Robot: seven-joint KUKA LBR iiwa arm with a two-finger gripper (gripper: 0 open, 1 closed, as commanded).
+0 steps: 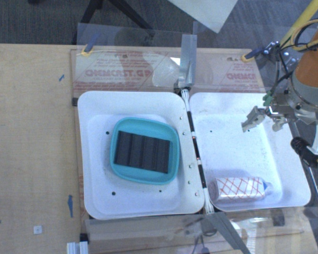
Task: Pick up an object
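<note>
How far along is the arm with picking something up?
Nothing looks picked yet. The gripper hangs open over the right bin with nothing between its fingers. The red-checked packet lies at that bin's near edge, and the teal tray sits in the left bin. Descending, closing on an object and lifting all remain.

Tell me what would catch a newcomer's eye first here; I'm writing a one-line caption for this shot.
The teal tray with a dark ribbed insert stands out most, sitting in the middle of the left bin. Next is the packet with a red crosshatch pattern, lying at the near edge of the right bin. The end effector hangs over that bin's far right part, with nothing seen between its fingers.
</note>
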